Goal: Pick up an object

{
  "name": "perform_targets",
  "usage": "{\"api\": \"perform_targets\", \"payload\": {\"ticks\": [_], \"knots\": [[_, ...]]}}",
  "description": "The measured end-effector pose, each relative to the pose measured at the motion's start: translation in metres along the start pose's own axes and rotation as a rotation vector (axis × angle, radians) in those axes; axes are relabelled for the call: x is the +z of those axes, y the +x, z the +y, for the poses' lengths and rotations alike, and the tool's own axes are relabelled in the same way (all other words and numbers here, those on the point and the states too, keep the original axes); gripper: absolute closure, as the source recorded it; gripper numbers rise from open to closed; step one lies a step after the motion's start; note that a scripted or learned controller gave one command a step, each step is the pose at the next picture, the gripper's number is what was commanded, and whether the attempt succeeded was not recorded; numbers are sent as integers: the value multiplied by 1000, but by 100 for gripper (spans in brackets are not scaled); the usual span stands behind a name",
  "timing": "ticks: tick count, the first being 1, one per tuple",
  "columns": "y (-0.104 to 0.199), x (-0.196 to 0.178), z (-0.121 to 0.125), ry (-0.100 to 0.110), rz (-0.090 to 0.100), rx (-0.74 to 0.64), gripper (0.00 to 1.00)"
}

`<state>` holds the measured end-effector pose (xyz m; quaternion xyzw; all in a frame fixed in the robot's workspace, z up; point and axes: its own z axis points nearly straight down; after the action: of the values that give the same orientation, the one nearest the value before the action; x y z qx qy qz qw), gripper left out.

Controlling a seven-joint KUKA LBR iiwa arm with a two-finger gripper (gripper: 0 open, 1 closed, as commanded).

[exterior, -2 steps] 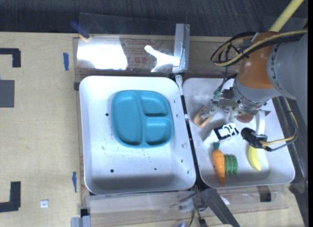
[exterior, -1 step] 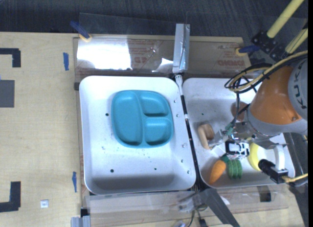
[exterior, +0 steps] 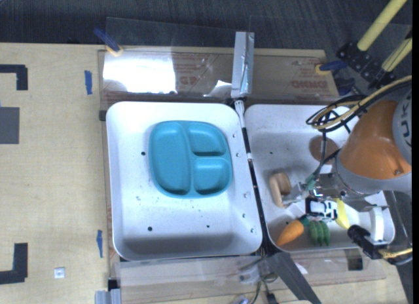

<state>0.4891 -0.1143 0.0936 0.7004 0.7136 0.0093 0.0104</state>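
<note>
Nearest the camera, along the front wall of the right bin (exterior: 258,132), lie an orange carrot-shaped toy (exterior: 291,232) and, just beside it on the side away from the divider, a green piece (exterior: 319,231). The hand (exterior: 319,206) hangs right above these two, low in the bin, with a yellow piece (exterior: 342,212) touching or nearly touching its outer side. How far the hand is open, and whether it has hold of anything, I cannot tell: the wrist and cables cover its tips. Farther back in the right bin, toward the divider, a tan wooden piece (exterior: 281,187) lies apart from the cluster, and behind it the bin floor is bare. Judging from this, the step in hand is the descent onto a target, probably the green piece or the carrot. To do it well, the hand should centre over one item alone, since the crowded pieces invite a glancing grip, and it should keep off the front wall. Beyond the divider, the left bin (exterior: 124,165) bears a blue divided tray (exterior: 190,157), well apart from the hand.
</note>
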Motion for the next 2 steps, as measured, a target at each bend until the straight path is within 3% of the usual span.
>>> {"api": "perform_targets", "payload": {"ticks": [1,2], "knots": [[4,-11,3,-1,10,-4,100],[43,-88,-6,30,7,-293,100]]}}
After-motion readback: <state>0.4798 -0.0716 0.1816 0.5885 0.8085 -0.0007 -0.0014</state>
